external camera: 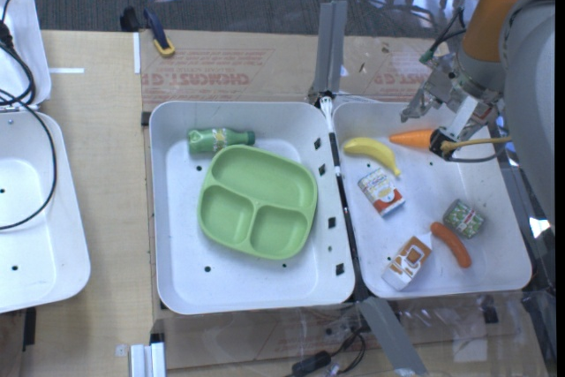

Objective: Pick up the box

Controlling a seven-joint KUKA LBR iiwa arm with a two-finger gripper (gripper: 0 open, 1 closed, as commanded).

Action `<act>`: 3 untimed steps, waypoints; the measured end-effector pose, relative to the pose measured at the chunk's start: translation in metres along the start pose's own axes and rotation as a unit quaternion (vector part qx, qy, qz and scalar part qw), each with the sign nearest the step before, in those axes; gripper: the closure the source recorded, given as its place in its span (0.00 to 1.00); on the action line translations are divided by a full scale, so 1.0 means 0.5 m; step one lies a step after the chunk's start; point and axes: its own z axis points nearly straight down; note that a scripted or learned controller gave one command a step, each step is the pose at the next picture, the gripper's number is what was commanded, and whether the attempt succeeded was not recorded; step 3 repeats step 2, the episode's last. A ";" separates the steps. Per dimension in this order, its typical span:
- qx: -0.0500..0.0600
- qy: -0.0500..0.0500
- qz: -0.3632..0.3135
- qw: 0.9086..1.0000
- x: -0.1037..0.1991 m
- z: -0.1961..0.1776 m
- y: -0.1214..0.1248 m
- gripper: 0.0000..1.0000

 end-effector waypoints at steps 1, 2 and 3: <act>0.002 0.000 -0.029 1.000 -0.021 0.150 -0.122 0.00; 0.002 0.000 0.092 0.996 -0.087 0.149 -0.218 0.00; 0.002 0.000 0.092 0.996 -0.087 0.149 -0.218 0.00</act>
